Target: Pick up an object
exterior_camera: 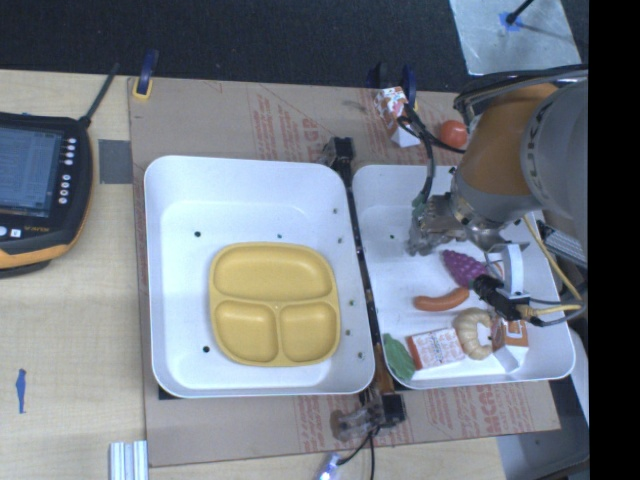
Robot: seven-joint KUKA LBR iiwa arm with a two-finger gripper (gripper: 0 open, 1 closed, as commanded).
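End effector (432, 230) low in right bin (385, 268), far-left part; finger state: cannot tell. Sausage (441, 299) lies just near-side of end effector, long axis left-right. Purple grapes (465, 265) just right. Left bin holds yellow tray (273, 302).

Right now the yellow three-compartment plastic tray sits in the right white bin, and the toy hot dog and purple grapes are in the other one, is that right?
Not quite. The camera view shows the yellow three-compartment plastic tray in the left white bin, not the right. The toy hot dog and purple grapes lie in the right white bin.
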